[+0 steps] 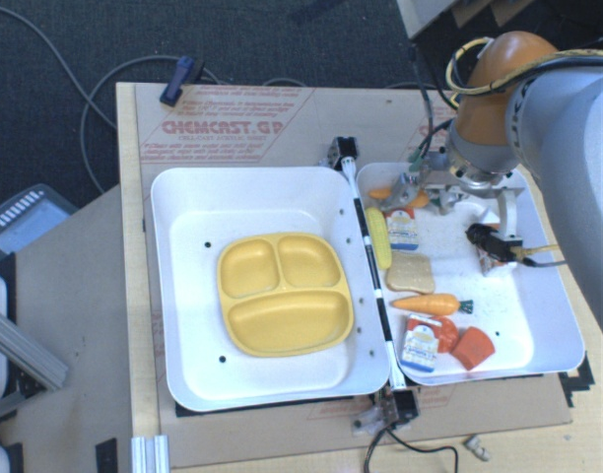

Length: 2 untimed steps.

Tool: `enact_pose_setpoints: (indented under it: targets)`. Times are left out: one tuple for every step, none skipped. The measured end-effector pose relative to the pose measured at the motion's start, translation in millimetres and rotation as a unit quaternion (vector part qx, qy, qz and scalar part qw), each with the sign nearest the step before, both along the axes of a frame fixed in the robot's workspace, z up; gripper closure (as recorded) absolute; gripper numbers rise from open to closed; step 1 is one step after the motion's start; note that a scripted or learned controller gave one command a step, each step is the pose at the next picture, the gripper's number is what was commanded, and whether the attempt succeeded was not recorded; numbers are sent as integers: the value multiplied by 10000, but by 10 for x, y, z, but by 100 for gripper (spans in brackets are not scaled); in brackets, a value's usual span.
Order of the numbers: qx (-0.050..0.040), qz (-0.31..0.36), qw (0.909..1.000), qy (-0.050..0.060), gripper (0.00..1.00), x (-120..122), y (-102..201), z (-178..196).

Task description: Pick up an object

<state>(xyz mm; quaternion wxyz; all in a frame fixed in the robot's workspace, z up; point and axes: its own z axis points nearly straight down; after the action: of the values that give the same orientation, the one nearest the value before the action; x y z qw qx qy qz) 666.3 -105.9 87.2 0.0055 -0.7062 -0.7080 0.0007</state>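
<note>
My gripper (427, 191) hangs low over the far left corner of the right bin (538, 313), under the grey arm with its orange band (499, 72). A small orange piece (392, 198) lies right beside it, partly hidden by it; whether they touch I cannot tell. Along the bin's left wall lie a yellow corn cob (378, 237) and a small white carton (403, 233). Toward the front sit a tan bread slice (410, 274), a carrot (431, 304), a white and red packet (420, 347) and a red block (473, 348).
The left bin (183, 215) holds a yellow divided plate (284, 292). A black clip with cables (493, 243) sticks out of the arm's wrist over the right bin. The arm's grey body covers the bin's far right corner.
</note>
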Motion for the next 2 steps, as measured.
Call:
enact_pose_setpoints:
  targets:
    - [-14, -3, 10000, -36, 0, -18, -5, 9]
    - [-63, -18, 10000, -17, 0, -4, 102, 11]
